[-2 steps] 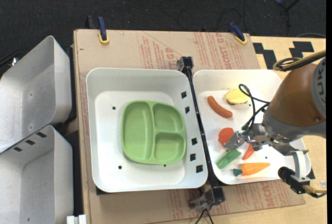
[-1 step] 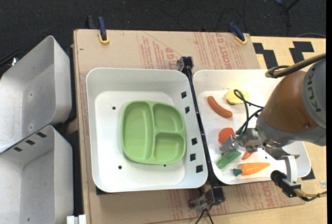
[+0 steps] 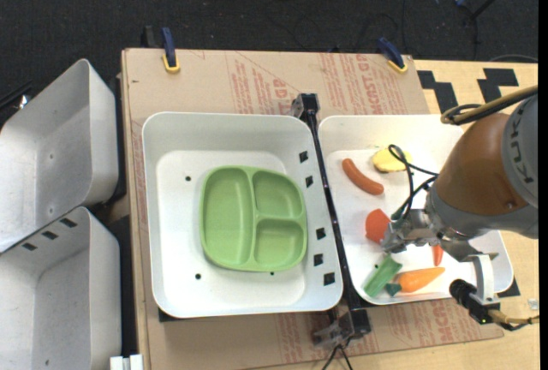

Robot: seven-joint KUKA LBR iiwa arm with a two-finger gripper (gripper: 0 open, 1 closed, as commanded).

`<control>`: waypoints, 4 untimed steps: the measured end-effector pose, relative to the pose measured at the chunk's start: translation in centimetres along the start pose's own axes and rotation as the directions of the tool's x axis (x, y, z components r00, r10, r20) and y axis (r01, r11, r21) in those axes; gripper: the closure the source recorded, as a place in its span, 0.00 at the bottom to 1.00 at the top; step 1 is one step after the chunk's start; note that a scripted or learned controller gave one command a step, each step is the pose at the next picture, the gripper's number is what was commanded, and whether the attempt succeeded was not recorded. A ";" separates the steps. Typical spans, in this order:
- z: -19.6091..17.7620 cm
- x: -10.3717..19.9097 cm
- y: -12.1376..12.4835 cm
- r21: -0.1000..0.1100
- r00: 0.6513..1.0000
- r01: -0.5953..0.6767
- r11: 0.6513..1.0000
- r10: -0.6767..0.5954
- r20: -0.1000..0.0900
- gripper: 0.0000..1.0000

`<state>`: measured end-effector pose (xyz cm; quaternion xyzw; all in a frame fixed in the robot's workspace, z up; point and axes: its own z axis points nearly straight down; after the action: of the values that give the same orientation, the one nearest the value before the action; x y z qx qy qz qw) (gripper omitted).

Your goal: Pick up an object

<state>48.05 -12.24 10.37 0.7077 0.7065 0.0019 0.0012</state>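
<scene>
1 gripper [image 3: 401,237] hovering low in the right bin [image 3: 505,261]
Its state is impossible to tell; it is sitting just beside the red piece [image 3: 377,225], above the carrot [image 3: 419,278], and nothing is looking lifted yet.

Bright even overhead light, soft faint shadows, mild glare on white bins [image 3: 231,133], sharp focus

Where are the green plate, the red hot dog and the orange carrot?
Green three-compartment plastic plate [image 3: 254,218], camera view, on its middle divider.
Red toy hot dog sausage [image 3: 363,176], camera view, on its middle.
Orange toy carrot [image 3: 419,278], camera view, on its body.
</scene>
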 end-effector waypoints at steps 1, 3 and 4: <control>-4.4 -0.1 0.8 0.000 1.000 0.004 1.000 -0.004 0.002 1.00; -16.4 -0.8 1.4 -0.002 1.000 0.004 1.000 -0.004 0.004 1.00; -14.9 4.0 3.2 0.005 1.000 0.009 1.000 -0.009 0.000 1.00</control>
<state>51.20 -8.27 25.25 0.7046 0.7096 0.0000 -0.0005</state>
